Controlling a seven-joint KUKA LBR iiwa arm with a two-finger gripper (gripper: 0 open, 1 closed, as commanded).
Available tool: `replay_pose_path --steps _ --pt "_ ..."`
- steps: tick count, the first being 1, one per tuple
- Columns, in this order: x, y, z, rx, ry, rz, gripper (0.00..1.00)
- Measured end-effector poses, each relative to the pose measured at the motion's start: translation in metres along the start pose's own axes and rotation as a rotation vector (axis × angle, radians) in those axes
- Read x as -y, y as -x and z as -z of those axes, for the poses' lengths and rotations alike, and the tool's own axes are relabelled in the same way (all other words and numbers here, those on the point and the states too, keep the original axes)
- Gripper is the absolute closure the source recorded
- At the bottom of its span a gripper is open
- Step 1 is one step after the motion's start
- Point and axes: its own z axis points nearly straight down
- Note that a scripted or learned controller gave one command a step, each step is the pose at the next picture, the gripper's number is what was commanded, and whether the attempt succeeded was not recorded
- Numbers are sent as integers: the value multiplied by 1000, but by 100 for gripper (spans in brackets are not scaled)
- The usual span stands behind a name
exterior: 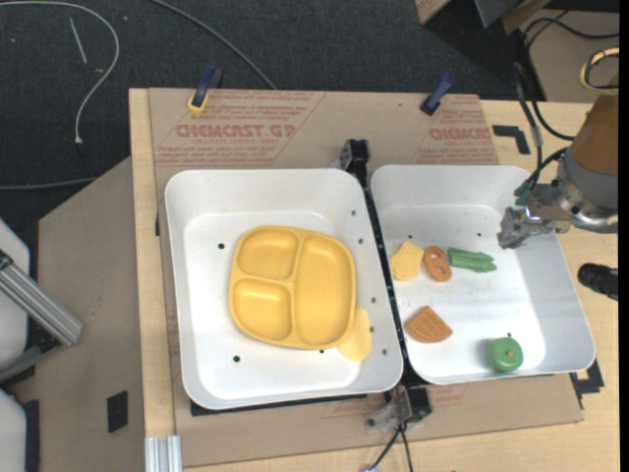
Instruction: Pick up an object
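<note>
White bins sit on my worktop, and the green stick [471,260] lies sideways just left of my tool [518,228], whose grip I cannot tell.

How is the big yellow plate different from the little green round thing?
The yellow plate is much bigger than the green round toy. The plate lies in the left bin; the green toy lies in the right bin, near its front corner. The plate has three compartments; the green toy is one small lump with a dark spot on top. Both lie untouched.
</note>
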Motion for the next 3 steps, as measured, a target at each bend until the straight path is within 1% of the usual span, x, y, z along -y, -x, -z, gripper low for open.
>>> replay_pose_path --steps 1,3 --pt "8 3 52 0 0 0 100" --pt "-3 -106 67 -3 -4 6 100"
